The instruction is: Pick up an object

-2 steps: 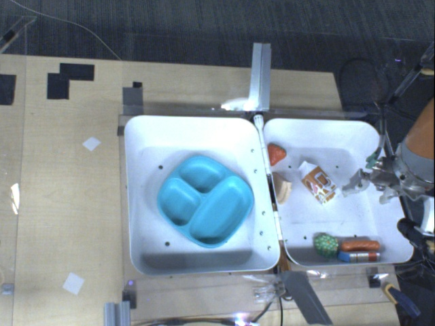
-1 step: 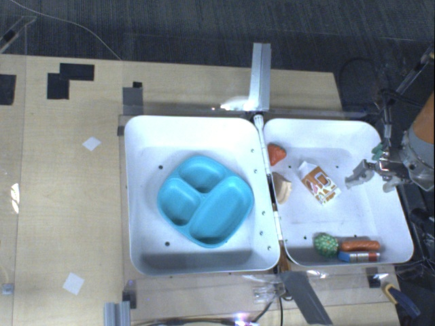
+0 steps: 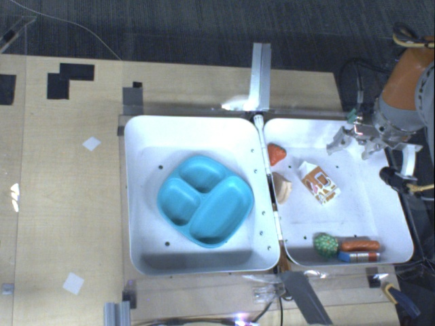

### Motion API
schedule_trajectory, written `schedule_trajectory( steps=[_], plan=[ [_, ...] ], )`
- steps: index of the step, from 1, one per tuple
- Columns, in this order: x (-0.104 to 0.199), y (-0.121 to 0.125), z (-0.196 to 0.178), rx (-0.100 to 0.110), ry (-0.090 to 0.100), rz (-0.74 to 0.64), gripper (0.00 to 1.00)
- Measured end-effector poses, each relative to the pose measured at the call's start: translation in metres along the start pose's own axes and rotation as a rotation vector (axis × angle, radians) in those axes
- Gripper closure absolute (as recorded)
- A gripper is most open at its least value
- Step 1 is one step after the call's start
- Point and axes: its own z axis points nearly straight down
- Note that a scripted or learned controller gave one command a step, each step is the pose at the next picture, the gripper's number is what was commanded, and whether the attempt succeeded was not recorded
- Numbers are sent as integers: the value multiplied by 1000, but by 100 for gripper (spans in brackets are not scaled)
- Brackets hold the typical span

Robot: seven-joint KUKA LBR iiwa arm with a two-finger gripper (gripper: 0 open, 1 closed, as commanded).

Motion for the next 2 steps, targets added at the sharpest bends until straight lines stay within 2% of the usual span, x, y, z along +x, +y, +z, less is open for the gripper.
schedule_trajectory(
  steps=[1,2],
  plan=[
    [43,-42,38,-6,1,22,0],
    [76,-79,37,-9,0,-191,0]
  ],
)
